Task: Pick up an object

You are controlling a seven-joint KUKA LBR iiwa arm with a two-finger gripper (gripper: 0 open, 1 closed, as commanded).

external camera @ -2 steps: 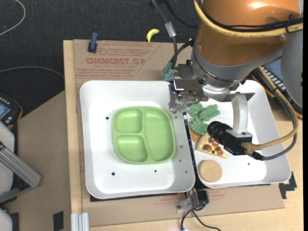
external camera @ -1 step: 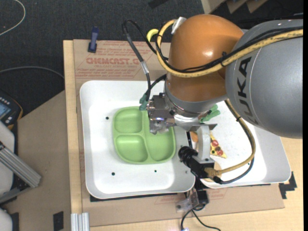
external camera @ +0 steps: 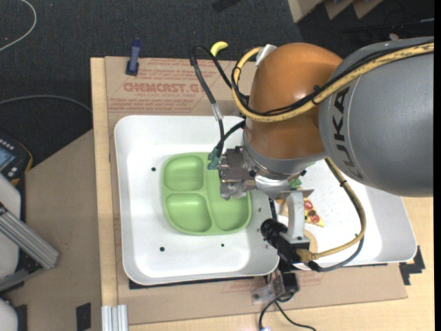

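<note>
Plate (external camera: 196,202), green with three compartments, lay in the left bin (external camera: 138,185). It looked light, stiff and slick, so a rim pinch seemed best. Gripper (external camera: 231,185) hung over its right edge; whether it was clenched could not be told.

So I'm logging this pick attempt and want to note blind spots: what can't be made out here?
- Gripper: the wrist covers it, so whether it is open or shut can't be told.
- Right bin: mostly hidden by the arm; a small red and yellow item peeks out, too covered to identify.
- Green tray: its right edge runs under the wrist hardware.
- Left bin: tiny dark specks, too small to identify.
</note>
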